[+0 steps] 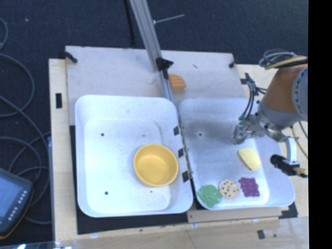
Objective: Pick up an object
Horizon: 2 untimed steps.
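Observation:
My gripper (241,134) hangs over the right bin (207,118), in its upper right part, just above and to the left of a pale yellow banana-like piece (249,158). Nothing shows between its fingertips. Along the right bin's front edge lie a green round piece (209,195), a speckled cookie (228,189) and a purple bunch of grapes (249,187). A yellow bowl (155,164) sits in the left bin (104,139), near its right wall.
An orange object (177,82) lies on the bench behind the bins. A slanted metal pole (149,35) rises from between the bins at the back. Cables trail on the dark floor to the left, beside a tablet (13,198).

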Each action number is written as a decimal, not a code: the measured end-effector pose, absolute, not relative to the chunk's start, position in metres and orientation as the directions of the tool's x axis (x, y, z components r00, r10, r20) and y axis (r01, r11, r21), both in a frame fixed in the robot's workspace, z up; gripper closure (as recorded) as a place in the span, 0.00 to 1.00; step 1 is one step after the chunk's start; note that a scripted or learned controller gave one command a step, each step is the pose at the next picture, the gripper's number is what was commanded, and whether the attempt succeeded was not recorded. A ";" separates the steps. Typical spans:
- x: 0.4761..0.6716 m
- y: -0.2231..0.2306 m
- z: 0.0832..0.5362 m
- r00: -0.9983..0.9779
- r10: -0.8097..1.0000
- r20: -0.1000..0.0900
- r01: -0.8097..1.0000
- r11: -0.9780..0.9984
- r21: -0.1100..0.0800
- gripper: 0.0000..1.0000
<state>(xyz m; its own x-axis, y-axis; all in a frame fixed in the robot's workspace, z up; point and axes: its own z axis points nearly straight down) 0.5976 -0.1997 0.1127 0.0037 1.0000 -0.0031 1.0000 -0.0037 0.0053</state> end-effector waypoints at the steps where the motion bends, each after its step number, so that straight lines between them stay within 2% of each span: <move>1: 0.604 -0.203 0.177 -0.002 1.000 -0.003 1.000 0.003 0.008 1.00; 2: 0.597 -0.207 0.227 0.000 1.000 -0.003 1.000 0.000 0.007 1.00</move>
<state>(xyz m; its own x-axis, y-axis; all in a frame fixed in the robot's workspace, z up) 0.5966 -0.2071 0.2274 -0.0003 1.0000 -0.0027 1.0000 0.0003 0.0072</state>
